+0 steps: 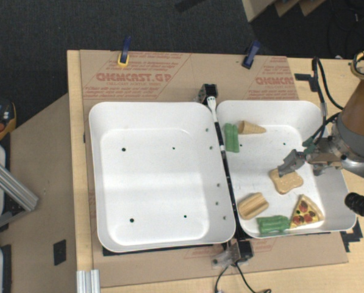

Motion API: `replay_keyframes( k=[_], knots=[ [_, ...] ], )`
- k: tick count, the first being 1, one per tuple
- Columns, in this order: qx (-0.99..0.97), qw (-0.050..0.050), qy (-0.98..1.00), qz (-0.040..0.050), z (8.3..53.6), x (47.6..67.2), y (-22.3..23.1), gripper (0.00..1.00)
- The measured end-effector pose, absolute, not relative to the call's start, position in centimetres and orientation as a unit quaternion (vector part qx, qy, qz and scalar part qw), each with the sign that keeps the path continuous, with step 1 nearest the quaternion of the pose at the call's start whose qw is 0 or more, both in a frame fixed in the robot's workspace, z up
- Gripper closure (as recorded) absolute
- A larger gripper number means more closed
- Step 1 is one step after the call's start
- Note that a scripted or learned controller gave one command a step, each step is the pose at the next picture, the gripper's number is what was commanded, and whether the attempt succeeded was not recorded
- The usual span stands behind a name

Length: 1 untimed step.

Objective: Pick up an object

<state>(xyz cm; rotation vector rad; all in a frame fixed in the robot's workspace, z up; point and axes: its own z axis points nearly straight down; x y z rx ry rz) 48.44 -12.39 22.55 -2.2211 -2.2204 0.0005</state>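
White bins (151,112); green block (231,138); tan bread slice (286,181); red-dotted yellow pizza slice (306,212).

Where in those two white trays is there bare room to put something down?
The left bin offers bare floor from wall to wall. In the right bin, a free patch lies between the green block, cone and toast slice. Its lower right corner is crowded: bread roll, green piece, pizza slice, gripper.

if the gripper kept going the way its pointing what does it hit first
Likely the toast-shaped piece: the gripper points down-left and hangs just above it in the right bin. Height is hard to judge from this slant.
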Motion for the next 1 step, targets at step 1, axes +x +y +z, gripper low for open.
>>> replay_keyframes(
  k=[1],
  knots=[
    [-0.709, -0.007, -0.706, -0.0018, 35.71, 47.96, -18.54, 0.0]
  ],
)
